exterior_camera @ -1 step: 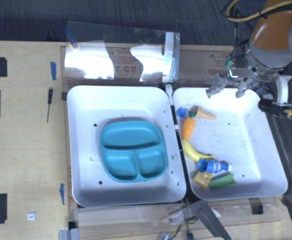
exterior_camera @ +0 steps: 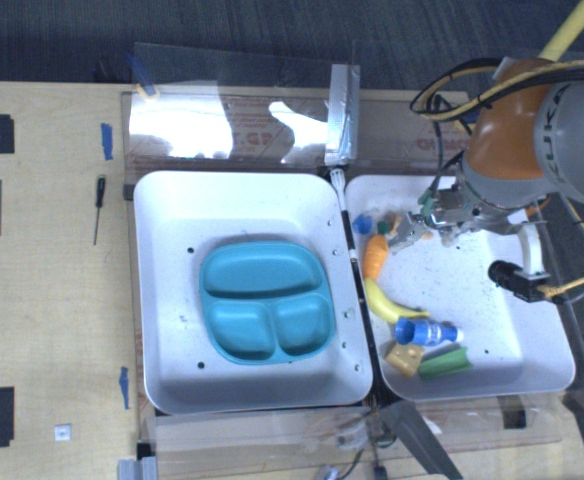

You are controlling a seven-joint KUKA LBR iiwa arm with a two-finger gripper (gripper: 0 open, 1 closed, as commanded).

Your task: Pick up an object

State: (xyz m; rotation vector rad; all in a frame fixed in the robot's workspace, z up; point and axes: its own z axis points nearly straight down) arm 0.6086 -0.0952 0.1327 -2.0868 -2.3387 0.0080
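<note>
On my far left sits the left bin (exterior_camera: 162, 268), and in its middle lies a teal divided tray (exterior_camera: 264, 298), flat, compartments up. It takes up the bin's centre and has nothing on it; I judge it is not what I am after, being broad and flat, with little for two fingers to close on.

Moving right, across the rim where the two bins meet, the right bin (exterior_camera: 492, 343) keeps its small things crowded against its left wall. An orange carrot-like piece (exterior_camera: 375, 256) lies near the top of that cluster, a small blue piece (exterior_camera: 361, 225) just above it. Below, a yellow banana (exterior_camera: 390, 304) curves down toward a blue bottle (exterior_camera: 428, 332), which touches a green piece (exterior_camera: 444, 364) and a tan block (exterior_camera: 404, 359) at the lower end. They sit packed together, so any grasp there risks nudging a neighbour.

Further right, my gripper (exterior_camera: 434, 216) hangs over the upper left part of this bin, near the blue and orange pieces. Whether my fingers are spread or closed I cannot tell; the wrist and cables hide them. I see nothing held. The nearest candidates look to be the carrot-like piece and the small blue piece.
</note>
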